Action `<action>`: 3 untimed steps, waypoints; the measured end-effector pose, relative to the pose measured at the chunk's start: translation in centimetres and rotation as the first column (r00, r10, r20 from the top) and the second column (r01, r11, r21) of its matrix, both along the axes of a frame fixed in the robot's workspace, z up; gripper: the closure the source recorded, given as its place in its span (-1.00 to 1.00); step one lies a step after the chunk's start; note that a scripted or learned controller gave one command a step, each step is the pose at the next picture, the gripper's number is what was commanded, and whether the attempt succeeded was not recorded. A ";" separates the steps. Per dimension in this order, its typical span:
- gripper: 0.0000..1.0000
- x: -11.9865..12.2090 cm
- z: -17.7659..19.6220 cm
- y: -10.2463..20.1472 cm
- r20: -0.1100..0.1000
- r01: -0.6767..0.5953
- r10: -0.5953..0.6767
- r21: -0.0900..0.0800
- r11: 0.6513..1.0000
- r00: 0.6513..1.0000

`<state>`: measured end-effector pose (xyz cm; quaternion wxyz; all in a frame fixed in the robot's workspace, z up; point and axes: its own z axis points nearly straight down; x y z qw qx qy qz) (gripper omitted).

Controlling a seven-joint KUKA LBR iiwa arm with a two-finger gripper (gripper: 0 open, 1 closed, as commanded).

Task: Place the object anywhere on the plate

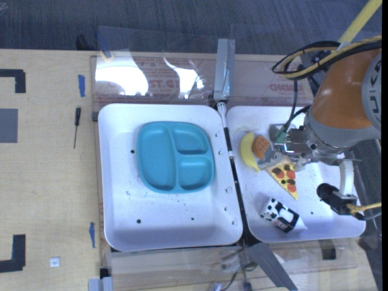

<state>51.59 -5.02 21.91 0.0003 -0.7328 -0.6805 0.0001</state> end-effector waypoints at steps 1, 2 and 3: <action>1.00 3.3 0.3 8.6 0.001 -0.046 0.046 0.001 0.999 0.999; 1.00 7.0 -3.7 13.6 -0.003 -0.056 0.056 0.000 0.998 0.998; -1.00 7.1 -3.5 13.4 0.001 -0.054 0.054 -0.001 0.999 0.999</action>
